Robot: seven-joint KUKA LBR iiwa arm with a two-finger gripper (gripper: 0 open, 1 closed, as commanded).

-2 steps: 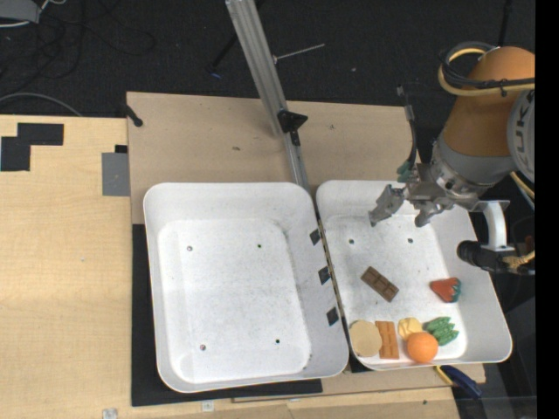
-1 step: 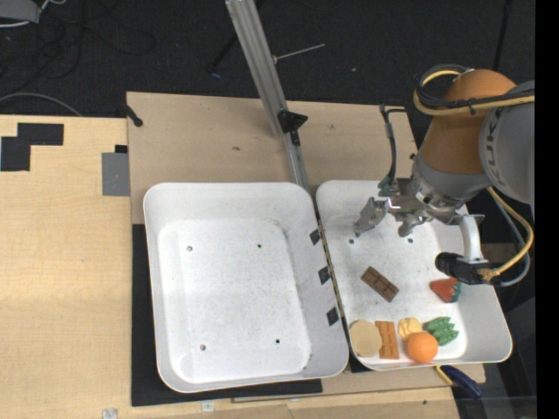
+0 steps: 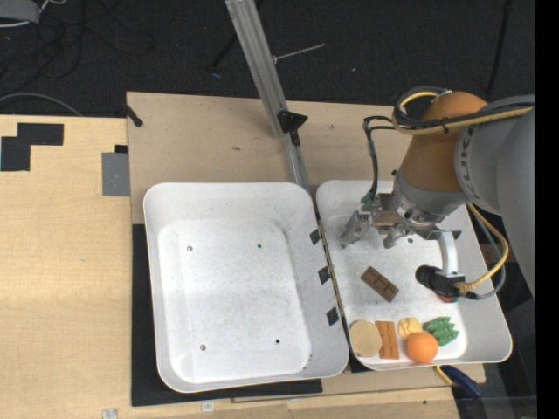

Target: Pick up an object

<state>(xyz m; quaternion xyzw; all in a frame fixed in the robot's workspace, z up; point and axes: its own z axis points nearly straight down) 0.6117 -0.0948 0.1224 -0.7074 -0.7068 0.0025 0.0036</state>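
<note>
My gripper hangs over the upper part of the right bin, fingers spread open with only bare bin floor between them. A small brown block lies flat a little below and right of the fingertips, apart from them. Along the bin's front edge sit a round tan biscuit, an orange slab, a small yellow piece, an orange ball and a green leafy piece, packed close together.
The left bin stands beside the right one, joined by black clips. A slanted metal rail rises behind the bins. A black and red fitting with cables hangs by the wrist at the right.
</note>
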